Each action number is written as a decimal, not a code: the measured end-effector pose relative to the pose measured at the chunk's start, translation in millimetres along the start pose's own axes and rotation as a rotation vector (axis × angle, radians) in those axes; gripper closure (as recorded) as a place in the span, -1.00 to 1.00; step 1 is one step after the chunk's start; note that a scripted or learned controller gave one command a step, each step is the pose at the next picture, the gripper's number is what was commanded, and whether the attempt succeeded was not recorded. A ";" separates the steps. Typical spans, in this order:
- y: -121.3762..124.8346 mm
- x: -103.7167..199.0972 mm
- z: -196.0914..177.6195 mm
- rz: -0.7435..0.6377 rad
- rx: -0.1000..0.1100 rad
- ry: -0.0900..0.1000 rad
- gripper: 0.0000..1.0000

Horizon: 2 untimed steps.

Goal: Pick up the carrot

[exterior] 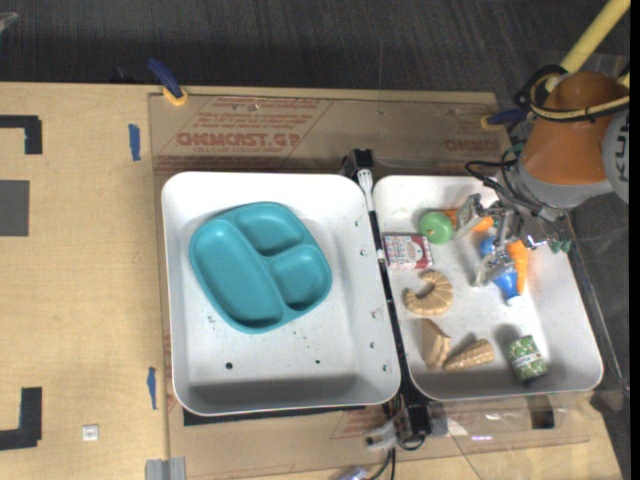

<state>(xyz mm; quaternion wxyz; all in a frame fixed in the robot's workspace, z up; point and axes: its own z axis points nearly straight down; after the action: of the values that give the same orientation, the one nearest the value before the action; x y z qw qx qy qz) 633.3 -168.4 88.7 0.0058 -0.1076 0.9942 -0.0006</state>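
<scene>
Gripper [503, 236] over right bin [585, 343], at carrot [517, 255]; jaws' state indeterminate. Advise confirming carrot seated between jaws before lifting.

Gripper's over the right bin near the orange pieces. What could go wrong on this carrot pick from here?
1. Clutter: the gripper sits among several small orange and blue pieces, so it may close on the wrong one instead of the carrot.
2. The green ball lies close by and could get knocked and roll.
3. The spot is near the right bin back wall, so a finger might catch it.
</scene>
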 end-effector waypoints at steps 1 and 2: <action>-0.6 -4.5 -15.5 0.000 0.005 -0.014 1.00; -0.2 -4.0 -14.3 0.000 0.004 -0.012 -1.00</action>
<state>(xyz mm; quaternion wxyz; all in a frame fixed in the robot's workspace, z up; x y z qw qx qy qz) 637.2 -167.8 103.1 0.0121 -0.1077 0.9941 -0.0021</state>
